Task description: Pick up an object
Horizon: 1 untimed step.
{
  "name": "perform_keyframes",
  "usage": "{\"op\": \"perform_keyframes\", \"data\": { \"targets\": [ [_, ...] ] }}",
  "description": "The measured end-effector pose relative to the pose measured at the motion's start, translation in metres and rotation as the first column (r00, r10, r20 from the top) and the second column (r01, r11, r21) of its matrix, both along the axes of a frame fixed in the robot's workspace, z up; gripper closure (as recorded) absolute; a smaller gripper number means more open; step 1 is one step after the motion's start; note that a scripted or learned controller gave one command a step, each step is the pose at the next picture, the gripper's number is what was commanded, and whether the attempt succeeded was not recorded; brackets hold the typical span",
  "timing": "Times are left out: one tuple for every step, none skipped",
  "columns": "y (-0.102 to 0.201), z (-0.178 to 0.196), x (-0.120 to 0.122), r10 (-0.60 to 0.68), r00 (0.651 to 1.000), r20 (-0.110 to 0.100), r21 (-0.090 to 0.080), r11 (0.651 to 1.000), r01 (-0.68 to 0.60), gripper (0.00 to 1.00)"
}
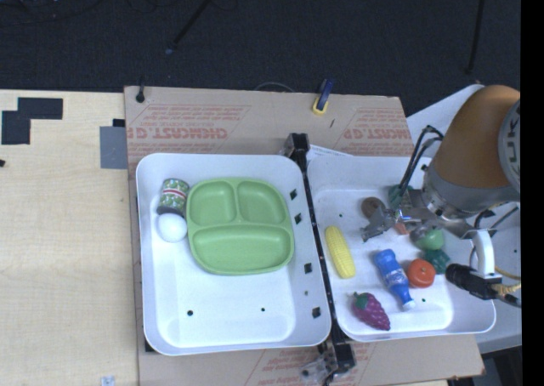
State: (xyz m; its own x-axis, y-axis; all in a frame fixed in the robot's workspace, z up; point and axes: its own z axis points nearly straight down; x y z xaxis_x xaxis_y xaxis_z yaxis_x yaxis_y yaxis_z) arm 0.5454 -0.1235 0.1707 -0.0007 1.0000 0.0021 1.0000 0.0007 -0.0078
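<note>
**Gripper hanging low over the right bin's toys**

Gripper (384, 224) is sitting at the left end of the grey arm (476, 163), which is reaching in from the right over the right bin (340, 197). Its metal fingers are pointing left, toward the middle of that bin, and a small brown object (371, 206) is lying right at their tips. Whether the fingers are closing on it or merely lying beside it cannot be told from this slanted view, and how far apart they are standing is unclear too.

Several toys are lying loose in the right bin. A yellow corn cob (340, 251) is resting near the bin's left wall, tilted slightly. A blue bottle (393, 275) is lying at a slant just right of it, with a red-orange tomato (421, 273) touching or nearly touching its right side. A green piece (432, 239) is showing just above the tomato, partly under the wrist. A purple bunch of grapes (371, 310) is lying near the front edge.

In the left bin (221, 325), a green divided plate (240, 226) is taking up the upper middle. A small printed can (173, 195) is standing at the plate's upper left, and a white ball (172, 227) is sitting just below the can, touching the plate's rim.
</note>
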Motion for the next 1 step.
{"op": "perform_keyframes", "data": {
  "targets": [
    [0.0025,-0.0625,0.005,-0.001,1.0,0.002,0.0,1.0,0.001,0.0]
  ]
}}
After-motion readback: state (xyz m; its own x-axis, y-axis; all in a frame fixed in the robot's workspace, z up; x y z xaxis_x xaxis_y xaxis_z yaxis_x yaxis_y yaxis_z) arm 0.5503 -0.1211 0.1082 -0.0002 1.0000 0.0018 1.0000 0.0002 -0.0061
